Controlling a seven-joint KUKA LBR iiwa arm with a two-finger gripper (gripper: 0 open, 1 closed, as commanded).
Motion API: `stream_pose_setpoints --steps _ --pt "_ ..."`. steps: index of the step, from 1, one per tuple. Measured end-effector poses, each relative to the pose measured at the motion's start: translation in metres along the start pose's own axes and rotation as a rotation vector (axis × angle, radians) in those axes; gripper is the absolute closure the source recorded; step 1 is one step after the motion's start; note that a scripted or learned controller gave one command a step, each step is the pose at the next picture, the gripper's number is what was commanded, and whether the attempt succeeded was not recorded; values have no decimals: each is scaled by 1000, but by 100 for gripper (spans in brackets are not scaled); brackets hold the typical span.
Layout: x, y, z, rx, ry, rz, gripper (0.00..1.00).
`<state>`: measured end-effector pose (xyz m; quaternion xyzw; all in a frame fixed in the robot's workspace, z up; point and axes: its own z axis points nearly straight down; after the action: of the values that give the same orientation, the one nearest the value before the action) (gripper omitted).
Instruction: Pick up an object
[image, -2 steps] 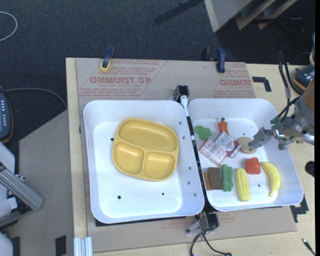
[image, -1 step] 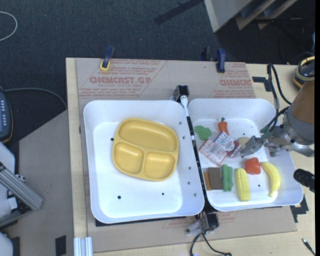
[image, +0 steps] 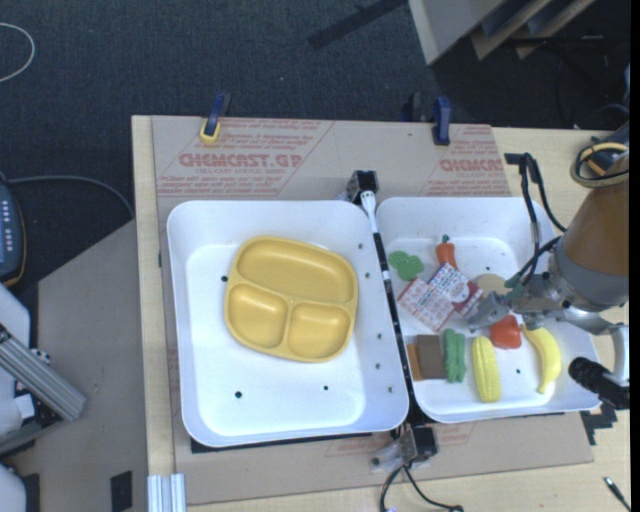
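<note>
Nearest the camera, along the front of the right bin (image: 500, 405), lie a brown block (image: 428, 356), a green pod-like piece (image: 456, 356), a yellow corn cob (image: 485, 368) and a banana (image: 546, 358), side by side. Just behind them the gripper (image: 497, 318) hangs low over a red object (image: 507, 335), close above it or touching it; whether its fingers stand apart or together cannot be made out, and nothing can be seen held between them. Left of the gripper rests a red-and-white printed packet (image: 432, 297), tilted. Farther back in the same bin sit a green leafy piece (image: 405, 265) and a small carrot (image: 446, 252). The left bin (image: 195, 330) holds a yellow divided plate (image: 291, 298) near its middle. The arm (image: 600, 245) enters from the right. Beyond the bins, two clamps, one yellow (image: 211, 125) and one blue (image: 441, 118), grip the board's far edge.
</note>
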<state>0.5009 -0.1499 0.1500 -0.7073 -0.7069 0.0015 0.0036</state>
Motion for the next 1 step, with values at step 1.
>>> stream_pose_setpoints --steps 1 --pt "9 1 47 -1 0 0 0"
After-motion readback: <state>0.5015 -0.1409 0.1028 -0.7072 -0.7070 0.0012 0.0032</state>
